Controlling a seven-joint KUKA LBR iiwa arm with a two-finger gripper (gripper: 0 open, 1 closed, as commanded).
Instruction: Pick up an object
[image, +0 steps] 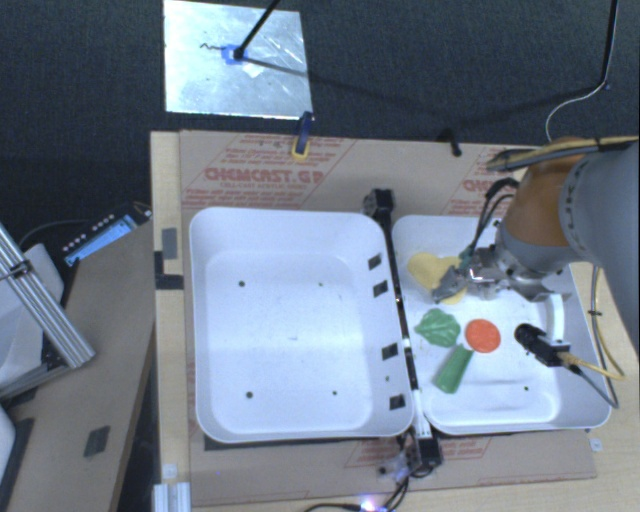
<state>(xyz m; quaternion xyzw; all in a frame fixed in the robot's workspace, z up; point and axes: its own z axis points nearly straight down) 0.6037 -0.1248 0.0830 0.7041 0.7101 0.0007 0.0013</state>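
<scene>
Right of centre, we are lowering the gripper (452, 286) onto the yellow object (430, 268) in the right bin (580, 395); its grip state we cannot tell.

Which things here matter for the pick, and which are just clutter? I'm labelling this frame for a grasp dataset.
Belongs to the job:
gripper, low over the yellow piece
yellow piece
green leafy piece
orange disc
green stick
right bin holding them

Just lying about:
left bin
foil sheet
yellow clamp
</scene>
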